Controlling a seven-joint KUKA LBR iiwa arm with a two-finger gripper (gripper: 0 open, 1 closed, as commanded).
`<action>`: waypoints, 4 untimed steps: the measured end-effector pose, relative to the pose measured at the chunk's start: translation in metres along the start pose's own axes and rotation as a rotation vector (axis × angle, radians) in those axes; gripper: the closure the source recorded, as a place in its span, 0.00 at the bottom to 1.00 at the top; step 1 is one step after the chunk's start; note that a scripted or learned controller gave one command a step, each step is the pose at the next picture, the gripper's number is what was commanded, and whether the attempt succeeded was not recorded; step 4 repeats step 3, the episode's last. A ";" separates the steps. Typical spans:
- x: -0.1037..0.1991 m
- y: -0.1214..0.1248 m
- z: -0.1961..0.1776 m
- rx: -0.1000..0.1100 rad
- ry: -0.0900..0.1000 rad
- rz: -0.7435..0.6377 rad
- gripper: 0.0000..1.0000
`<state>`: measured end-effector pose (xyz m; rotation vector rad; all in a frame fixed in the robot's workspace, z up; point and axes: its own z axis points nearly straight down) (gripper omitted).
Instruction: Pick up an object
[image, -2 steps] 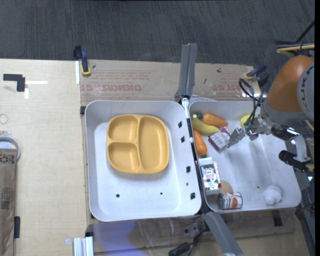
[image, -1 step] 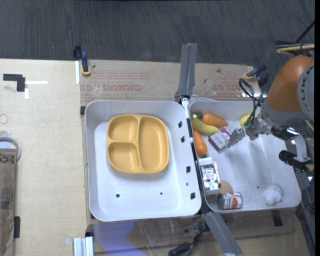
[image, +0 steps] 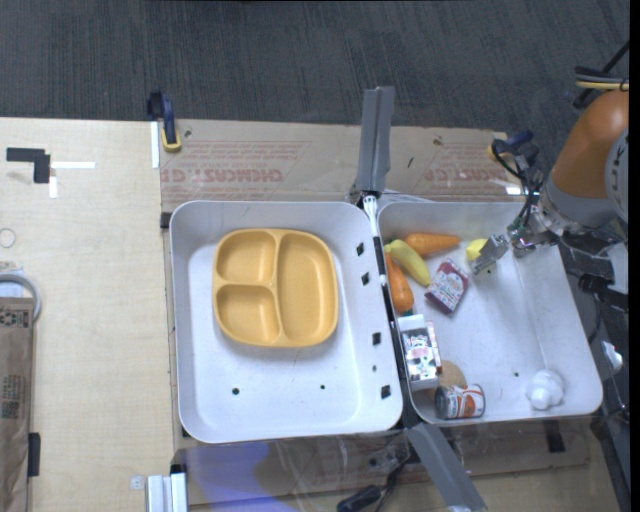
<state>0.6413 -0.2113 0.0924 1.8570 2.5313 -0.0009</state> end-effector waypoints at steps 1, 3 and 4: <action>0.032 0.029 -0.001 -0.001 -0.001 -0.086 0.00; 0.045 0.019 -0.122 0.000 0.000 -0.045 1.00; 0.045 0.019 -0.122 0.000 0.000 -0.045 1.00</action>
